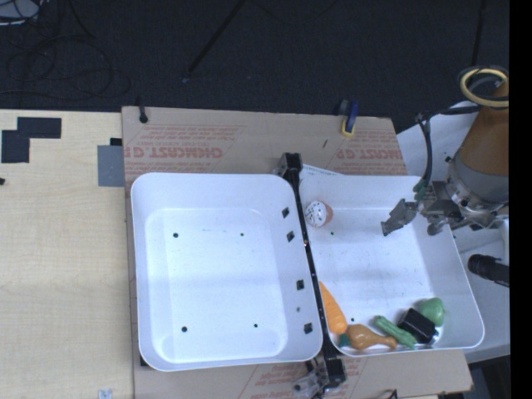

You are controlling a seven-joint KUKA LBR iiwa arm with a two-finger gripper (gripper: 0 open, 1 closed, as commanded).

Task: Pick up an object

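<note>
Reaching in from the right, arm [486, 152] low, pincer [413, 214] spread above right bin [465, 293].

**Arm at the right edge, end effector reaching left**

The arm [486, 152] enters from the right side of the scene, its orange band showing above the grey wrist, with a yellowish ring at the top of the visible section. Below the band the wrist widens into a grey metal housing. From there the end effector [401, 216] juts out to the left and slightly downward, dark grey, ending in a pointed tip.
</note>
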